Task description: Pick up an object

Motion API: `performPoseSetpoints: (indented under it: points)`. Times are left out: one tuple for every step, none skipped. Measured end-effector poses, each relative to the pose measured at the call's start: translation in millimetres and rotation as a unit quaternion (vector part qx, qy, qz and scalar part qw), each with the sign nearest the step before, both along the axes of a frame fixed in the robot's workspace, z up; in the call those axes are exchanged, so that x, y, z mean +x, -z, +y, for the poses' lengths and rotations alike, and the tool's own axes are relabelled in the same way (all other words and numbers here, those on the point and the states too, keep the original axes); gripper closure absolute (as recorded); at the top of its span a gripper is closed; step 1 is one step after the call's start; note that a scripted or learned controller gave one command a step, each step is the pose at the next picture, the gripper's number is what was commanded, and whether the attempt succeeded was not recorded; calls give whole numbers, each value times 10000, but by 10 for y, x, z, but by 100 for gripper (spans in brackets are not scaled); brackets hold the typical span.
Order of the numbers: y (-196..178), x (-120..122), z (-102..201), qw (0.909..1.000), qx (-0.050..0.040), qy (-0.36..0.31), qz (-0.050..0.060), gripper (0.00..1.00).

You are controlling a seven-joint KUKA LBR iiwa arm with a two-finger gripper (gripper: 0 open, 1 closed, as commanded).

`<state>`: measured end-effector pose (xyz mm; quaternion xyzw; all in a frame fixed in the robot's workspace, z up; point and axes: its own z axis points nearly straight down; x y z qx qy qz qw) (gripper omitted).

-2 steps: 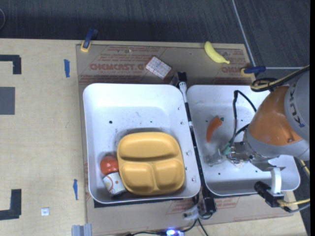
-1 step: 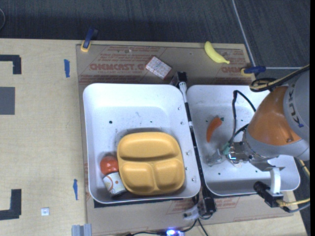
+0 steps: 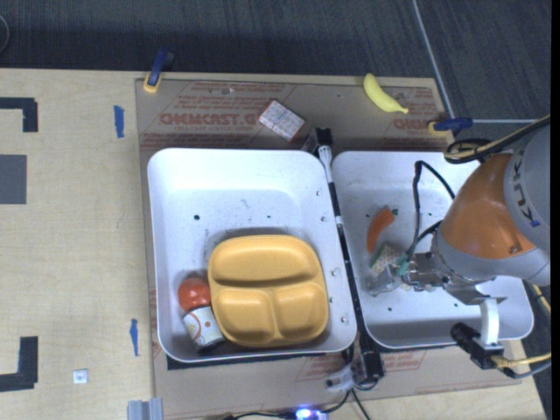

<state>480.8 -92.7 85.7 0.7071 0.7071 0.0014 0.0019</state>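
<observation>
My gripper is low in the right bin, reaching in from the right under the orange band of the arm. Its tip sits over a small pale, greenish object near the bin's left side; the arm's wrist hides how the fingers stand. An orange carrot-shaped toy lies just above that spot. In the left bin a yellow divided tray lies face down, with a red and white round toy at its lower left corner.
A yellow banana and a small pink checkered block lie on the cardboard behind the bins. Blue clamps hold the cardboard. Black cables run along the gap between the bins and over the right bin.
</observation>
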Motion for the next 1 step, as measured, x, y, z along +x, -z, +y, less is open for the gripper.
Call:
performPoseSetpoints:
  points:
    - [0,0,7,10000,-2,4,0,0]
